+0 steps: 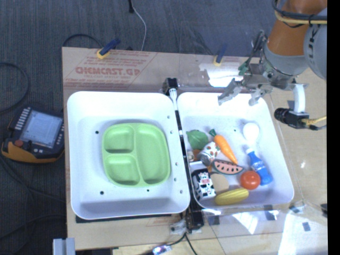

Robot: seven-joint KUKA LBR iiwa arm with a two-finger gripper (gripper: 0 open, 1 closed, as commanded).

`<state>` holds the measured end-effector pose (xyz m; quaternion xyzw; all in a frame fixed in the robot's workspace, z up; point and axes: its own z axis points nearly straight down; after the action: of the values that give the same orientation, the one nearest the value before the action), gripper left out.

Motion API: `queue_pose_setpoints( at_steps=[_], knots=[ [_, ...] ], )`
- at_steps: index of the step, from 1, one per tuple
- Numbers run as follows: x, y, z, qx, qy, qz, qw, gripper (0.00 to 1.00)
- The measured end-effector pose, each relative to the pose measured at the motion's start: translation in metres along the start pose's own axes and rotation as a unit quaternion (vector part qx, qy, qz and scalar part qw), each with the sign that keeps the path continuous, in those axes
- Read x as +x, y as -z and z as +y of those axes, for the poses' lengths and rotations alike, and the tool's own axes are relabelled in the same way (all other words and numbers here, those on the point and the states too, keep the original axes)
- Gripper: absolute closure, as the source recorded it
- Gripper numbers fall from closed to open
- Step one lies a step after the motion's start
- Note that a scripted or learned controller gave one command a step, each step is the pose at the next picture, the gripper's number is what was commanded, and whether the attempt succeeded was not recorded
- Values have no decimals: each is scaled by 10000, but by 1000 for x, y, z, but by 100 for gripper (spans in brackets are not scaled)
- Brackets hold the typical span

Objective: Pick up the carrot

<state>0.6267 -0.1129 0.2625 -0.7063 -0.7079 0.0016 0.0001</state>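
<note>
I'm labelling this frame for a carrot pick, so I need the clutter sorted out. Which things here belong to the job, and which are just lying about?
Belongs to the job:
carrot, in the right bin
gripper, open above that bin's far edge

Just lying about:
watermelon slice
tomato
banana
blue bottle
green divided plate, in the left bin

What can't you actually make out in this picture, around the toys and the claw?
- The carrot: its lower tip is tucked behind the watermelon slice, camera view.
- The claw: too small and slanted to tell whether it touches the right bin rim.
- The blue bottle: its base is hidden by the tomato.
- The arm: cut off by the top edge.
</note>
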Motion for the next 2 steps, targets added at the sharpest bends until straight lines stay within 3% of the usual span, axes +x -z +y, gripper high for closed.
queue_pose_setpoints(
  at_steps=[1,2],
  knots=[
    [-20,-125,-39,74,113,10,9999,0],
    [-10,-170,-51,-70,358,-16,9993,0]
  ],
)
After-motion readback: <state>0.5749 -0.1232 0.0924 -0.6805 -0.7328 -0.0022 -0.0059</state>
